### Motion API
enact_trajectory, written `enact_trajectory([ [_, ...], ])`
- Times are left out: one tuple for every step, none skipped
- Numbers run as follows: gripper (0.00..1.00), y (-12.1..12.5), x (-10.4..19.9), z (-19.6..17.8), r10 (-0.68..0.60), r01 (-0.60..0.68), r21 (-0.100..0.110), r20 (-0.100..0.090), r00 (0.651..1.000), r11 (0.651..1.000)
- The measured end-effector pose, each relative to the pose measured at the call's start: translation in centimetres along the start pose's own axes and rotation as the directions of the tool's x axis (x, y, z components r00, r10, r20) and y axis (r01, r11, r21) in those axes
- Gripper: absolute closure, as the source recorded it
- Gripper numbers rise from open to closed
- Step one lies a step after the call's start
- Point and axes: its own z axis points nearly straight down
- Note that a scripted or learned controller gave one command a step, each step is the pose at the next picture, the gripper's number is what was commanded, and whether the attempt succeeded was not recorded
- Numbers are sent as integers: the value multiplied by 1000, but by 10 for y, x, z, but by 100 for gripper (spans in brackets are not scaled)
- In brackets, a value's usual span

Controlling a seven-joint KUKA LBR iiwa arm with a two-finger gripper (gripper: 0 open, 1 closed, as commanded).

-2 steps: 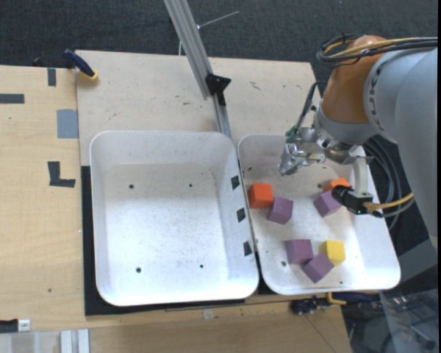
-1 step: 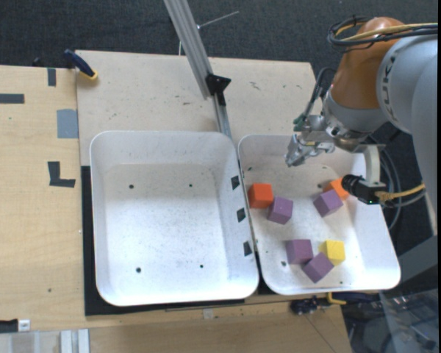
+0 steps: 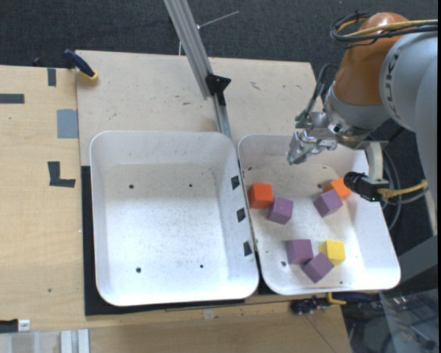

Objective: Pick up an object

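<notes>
— White right bin (image 3: 367,271): contents?
— Two orange cubes (image 3: 261,195) and (image 3: 339,188), four purple cubes (image 3: 280,210), (image 3: 328,202), (image 3: 299,251), (image 3: 317,267), and one yellow cube (image 3: 335,251).
— Left bin (image 3: 103,197)?
— Dark specks only.
— Gripper (image 3: 303,153)?
— Above the right bin's far end, over bare floor; grip state cannot be determined.

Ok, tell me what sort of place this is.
Probably a robotics lab test bench: a grey arm with its gripper hangs over two shallow white bins, the right bin holds small coloured blocks, and tape marks dot the plywood bench.
</notes>
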Motion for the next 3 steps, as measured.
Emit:
enact_trajectory([
  [100,-6,54,-13,-6,6,1,-2,1000,1000],
  [100,3,107,-6,-6,6,2,-1,1000,1000],
  [100,6,164,-3,-6,6,2,-2,1000,1000],
])
